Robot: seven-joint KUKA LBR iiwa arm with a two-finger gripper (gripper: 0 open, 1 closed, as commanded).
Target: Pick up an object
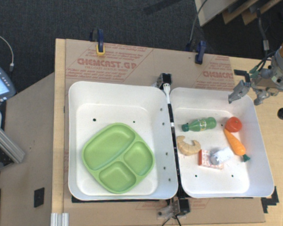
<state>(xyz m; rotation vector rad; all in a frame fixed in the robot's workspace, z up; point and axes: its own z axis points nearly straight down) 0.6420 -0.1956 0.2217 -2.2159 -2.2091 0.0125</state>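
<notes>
Right bin point(257, 183): 1 green bottle point(200, 124), 1 tomato point(233, 124), 1 carrot point(235, 142), 1 croissant point(189, 146), 1 packet point(212, 158). Left bin point(77, 130): 1 green tray point(118, 157). Gripper point(249, 91) w/ fingers spread wide, holding nothing, over right bin's far rim.

Left shallow white plastic bin point(77, 130): plain white, dotted with a few small dark holes. It contains a light green three-compartment plate point(118, 157), uniform in colour. Right shallow white plastic bin point(258, 171): same white. Contents: a green plastic bottle with a white neck band point(199, 124); a small red-orange round tomato point(233, 124); an orange toy carrot with a dark green tip point(235, 143); a tan curved pastry piece point(188, 146); a red and white flat packet point(207, 159). The brown cardboard sheet point(135, 61) under both bins carries red printed lettering. Two blue clamps point(99, 38) sit at its far edge.
</notes>
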